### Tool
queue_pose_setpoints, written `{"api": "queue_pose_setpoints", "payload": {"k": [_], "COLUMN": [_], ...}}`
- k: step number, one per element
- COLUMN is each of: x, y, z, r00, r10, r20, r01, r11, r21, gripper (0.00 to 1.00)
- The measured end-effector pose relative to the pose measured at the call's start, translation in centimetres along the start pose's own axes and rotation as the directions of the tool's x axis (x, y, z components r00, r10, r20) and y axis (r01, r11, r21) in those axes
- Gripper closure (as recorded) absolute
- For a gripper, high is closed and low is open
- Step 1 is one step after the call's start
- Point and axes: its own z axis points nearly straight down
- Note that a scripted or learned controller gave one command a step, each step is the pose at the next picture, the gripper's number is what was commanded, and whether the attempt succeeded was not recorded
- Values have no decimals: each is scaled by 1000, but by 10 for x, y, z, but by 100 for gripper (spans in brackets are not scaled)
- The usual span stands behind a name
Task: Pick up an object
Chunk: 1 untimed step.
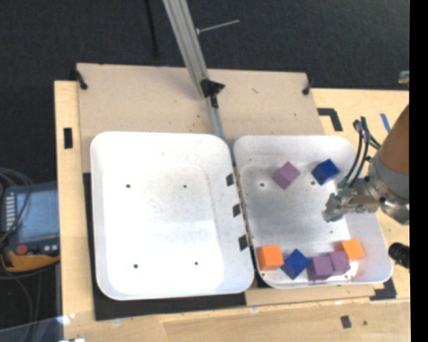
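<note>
- Down over the right bin point(271, 145) now, the gripper point(333, 210), reaching in from the right edge, grey wrist and black cables trailing behind.
- Hard to call the grip from up here: too small and blurred to tell open from closed, and nothing visibly between the tips.
- Hovering at the bin's right-hand side, about midway down, over bare white floor.
- Just above and slightly left of it, a blue block point(325, 170), near but apart.
- Further left, a purple block point(287, 174), tilted on its corner, sitting alone in the upper middle of the bin.
- Below the gripper, an orange block point(353, 249) against the right wall.
- Along the bottom wall, a packed row: another orange block point(270, 256) at the left end, then a second blue block point(295, 263), then two purple blocks point(329, 265) side by side, touching.
- Over in the left bin point(164, 148), just white floor with a few dark dots.
- Between the bins, a slanted metal rail point(189, 41) running up and out of the top of the view.
- Off at the far left, beside the bench, a handheld screen unit point(28, 216) with cables.
</note>
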Motion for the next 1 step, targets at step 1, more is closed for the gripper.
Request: {"api": "queue_pose_setpoints", "payload": {"k": [1], "x": [-1], "y": [2], "z": [-40], "r00": [1000], "r10": [-1], "r20": [-1], "r01": [1], "r11": [1000], "r21": [2], "gripper": [100]}}
